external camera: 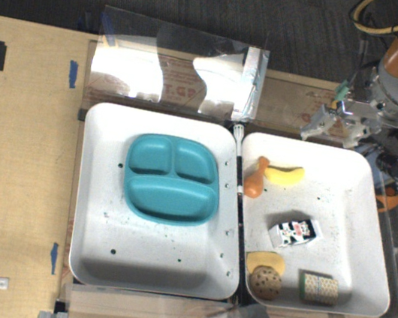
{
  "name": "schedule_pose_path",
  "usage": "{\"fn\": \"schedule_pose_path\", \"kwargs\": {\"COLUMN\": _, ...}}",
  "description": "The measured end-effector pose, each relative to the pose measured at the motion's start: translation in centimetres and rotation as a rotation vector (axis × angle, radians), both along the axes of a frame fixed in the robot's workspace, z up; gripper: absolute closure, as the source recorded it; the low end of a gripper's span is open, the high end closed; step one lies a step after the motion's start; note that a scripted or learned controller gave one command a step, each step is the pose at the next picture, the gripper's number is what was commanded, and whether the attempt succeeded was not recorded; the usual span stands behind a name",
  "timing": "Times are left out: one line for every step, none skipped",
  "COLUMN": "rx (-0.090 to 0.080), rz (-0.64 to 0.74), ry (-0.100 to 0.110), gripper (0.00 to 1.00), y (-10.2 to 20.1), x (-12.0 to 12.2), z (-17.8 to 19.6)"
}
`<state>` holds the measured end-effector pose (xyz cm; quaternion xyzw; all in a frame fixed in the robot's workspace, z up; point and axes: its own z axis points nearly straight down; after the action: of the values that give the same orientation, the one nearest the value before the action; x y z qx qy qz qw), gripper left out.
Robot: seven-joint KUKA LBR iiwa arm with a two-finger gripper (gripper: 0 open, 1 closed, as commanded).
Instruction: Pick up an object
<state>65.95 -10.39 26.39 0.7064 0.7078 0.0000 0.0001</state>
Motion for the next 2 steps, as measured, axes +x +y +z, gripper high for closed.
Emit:
{"fn": "schedule_pose_path", "kwargs": {"rx": 0.001, "rz": 0.033, "ry": 0.008, "gripper": 0.0, "y": 0.5, "x": -7.2, "z": -12.7}}
{"fn": "schedule_pose_path", "kwargs": {"rx": -0.002, "rz": 0.069, "ry": -0.011, "gripper": 0.0, "y": 0.1, "x": -6.0, "z": 0.4}}
